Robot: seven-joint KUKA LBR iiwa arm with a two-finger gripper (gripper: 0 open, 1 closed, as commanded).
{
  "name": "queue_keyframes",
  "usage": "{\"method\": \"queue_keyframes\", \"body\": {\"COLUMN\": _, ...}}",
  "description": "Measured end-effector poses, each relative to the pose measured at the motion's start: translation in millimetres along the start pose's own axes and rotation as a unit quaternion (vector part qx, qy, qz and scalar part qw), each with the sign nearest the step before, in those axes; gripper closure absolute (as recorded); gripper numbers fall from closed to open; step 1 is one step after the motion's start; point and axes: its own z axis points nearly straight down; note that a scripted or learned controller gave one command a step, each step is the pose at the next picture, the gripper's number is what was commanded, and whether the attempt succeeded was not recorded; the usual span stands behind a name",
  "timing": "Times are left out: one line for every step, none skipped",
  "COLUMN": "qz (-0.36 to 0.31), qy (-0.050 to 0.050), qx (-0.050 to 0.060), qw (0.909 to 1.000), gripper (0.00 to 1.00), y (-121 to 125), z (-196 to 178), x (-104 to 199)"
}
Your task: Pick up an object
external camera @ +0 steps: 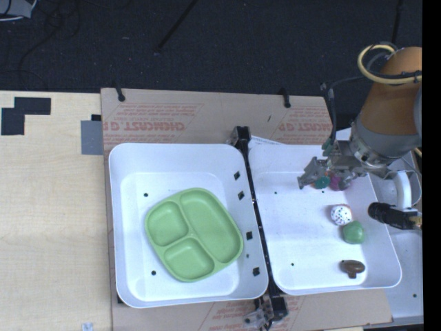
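- The gripper (324, 179) is hanging low over the upper part of the right bin (289, 267), and it is showing a teal piece and a purplish piece right at its tip; I cannot tell whether those are small objects or parts of the tool, nor whether it is grasping anything.
- The likely targets are lying below the gripper and a little to its right: a white ball with dark spots (340, 215), a green rounded lump (354, 234) just beyond it and nearly touching it, and a brown flat piece (352, 267) farther down near the bin's lower edge.
- Far to the gripper's left, in the left bin (124, 185), a pale green divided plate (193, 234) is sitting flat, with three shallow compartments and a smooth, moulded look.
- The ball is looking hard and round, so it is probably going to roll away if a finger nudges it off-centre.
- The ball and the green lump are crowding each other, so a descent between them is risking pushing both aside.
- The brown piece is looking thin and low, and fingers closing above it may be catching nothing.
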Motion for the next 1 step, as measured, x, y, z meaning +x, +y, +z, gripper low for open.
{"method": "queue_keyframes", "body": {"qz": -0.001, "qy": -0.001, "qx": -0.007, "qw": 1.0000, "gripper": 0.00, "y": 2.2, "z": -7.4, "x": -0.2}}
